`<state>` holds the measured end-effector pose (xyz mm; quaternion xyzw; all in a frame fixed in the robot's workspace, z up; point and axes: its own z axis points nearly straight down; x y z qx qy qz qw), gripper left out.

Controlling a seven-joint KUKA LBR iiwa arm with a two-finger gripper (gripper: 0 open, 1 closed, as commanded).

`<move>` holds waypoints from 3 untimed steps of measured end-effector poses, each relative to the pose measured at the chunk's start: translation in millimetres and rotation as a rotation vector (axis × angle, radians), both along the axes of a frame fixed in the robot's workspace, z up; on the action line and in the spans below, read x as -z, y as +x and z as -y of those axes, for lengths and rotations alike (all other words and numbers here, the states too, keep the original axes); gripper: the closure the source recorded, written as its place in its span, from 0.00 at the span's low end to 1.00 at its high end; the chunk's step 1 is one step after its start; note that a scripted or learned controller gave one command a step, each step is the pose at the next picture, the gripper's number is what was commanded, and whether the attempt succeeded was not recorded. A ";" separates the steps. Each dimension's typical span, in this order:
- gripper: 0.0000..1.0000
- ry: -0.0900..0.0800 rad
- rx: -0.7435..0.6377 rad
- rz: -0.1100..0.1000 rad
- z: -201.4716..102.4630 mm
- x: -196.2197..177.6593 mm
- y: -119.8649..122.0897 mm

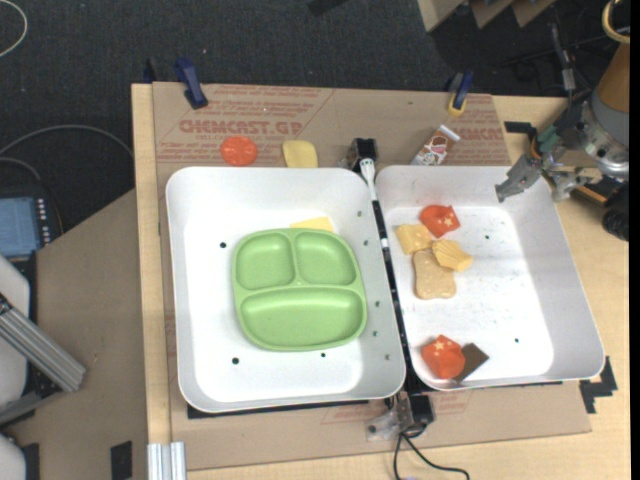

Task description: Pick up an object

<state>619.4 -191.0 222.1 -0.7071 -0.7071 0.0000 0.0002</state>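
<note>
Camera view — red piece [439, 218] left of hand [524, 180]

The arm [605, 133] reaches in from the right edge, its wrist slanting down and to the left. The gripper [522, 180] hangs at its tip, pointing down-left. Its grey fingers [512, 185] are too small to read.

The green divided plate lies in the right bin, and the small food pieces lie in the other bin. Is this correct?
Not quite. The camera view shows the green divided plate in the left bin, not the right one. The small food pieces lie in the other bin, the right bin, as you say.
</note>
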 end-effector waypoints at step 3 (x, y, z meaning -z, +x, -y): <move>1.00 -0.002 -0.002 0.006 -84.5 126.3 26.7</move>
